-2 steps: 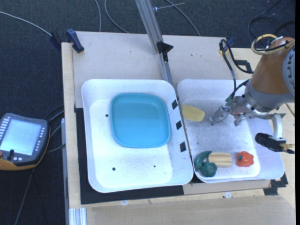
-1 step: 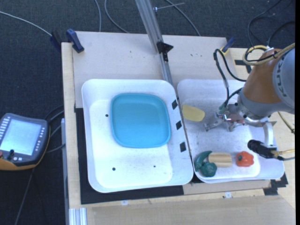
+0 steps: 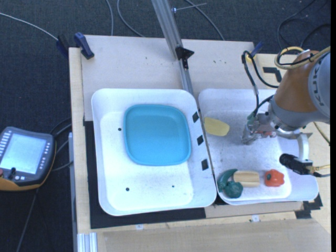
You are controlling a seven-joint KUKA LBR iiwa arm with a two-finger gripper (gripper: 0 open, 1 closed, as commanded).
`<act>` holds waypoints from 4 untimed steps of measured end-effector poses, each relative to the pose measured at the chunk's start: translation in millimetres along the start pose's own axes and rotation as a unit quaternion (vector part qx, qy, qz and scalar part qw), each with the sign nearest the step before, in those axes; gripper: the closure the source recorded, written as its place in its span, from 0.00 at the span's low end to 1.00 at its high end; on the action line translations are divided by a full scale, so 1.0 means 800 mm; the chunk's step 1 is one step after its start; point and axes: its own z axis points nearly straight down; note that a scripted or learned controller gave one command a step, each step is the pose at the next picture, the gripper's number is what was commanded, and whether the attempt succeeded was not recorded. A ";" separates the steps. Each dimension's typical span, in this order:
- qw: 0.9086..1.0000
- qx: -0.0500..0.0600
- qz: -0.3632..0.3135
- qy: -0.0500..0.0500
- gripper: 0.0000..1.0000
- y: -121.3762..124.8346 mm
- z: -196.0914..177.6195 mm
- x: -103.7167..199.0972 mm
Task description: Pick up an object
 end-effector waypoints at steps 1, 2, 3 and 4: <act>1.000 -0.002 0.000 -0.001 1.00 0.003 -0.079 0.003; 1.000 -0.002 0.000 -0.001 1.00 0.009 -0.150 -0.008; 1.000 0.000 0.000 0.000 1.00 0.009 -0.172 -0.008; 1.000 0.000 -0.002 0.000 1.00 0.012 -0.167 0.047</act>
